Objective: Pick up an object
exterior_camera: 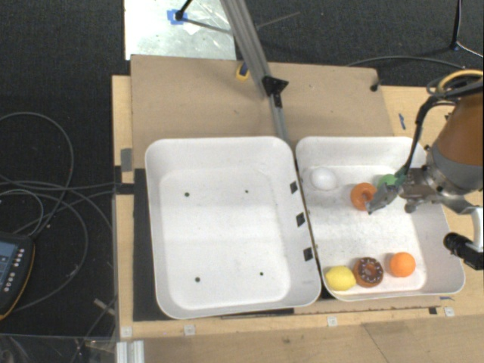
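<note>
My gripper [380,199] hangs over the upper middle of the right bin [439,225], reaching in from the right. Just left of its tip lies a small orange object [361,195], and the two look close or touching. A white ball [324,178] rests farther left near the bin's back-left corner. Along the front of the same bin sit a yellow lemon [340,278], a brown sprinkled donut [369,271] and an orange ball [402,264]. A green patch [388,180] shows on the gripper's body.
The left bin [219,225] lies beside the right one, separated by a raised rim with black clips. A grey pole [253,44] slants across the bench's back. Cables hang at the arm's wrist on the right.
</note>
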Robot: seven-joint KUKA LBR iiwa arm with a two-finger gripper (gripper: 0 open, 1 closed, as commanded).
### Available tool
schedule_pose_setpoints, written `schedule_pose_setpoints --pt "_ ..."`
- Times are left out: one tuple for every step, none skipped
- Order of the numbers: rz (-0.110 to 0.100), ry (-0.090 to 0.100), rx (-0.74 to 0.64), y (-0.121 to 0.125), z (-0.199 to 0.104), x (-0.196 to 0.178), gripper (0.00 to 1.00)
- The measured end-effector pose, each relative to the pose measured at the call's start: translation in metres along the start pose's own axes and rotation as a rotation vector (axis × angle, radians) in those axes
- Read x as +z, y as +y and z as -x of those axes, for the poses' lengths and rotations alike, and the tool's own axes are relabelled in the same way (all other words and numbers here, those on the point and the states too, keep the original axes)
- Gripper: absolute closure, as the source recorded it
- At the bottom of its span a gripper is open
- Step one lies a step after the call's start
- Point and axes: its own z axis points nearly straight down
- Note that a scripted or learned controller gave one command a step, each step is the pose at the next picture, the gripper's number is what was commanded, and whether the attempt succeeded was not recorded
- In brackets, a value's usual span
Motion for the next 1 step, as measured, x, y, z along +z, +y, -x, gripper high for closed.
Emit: schedule_pose_setpoints --pt "-0.003 0.001 0.000 -0.0014 0.0010 0.0629 0.00"
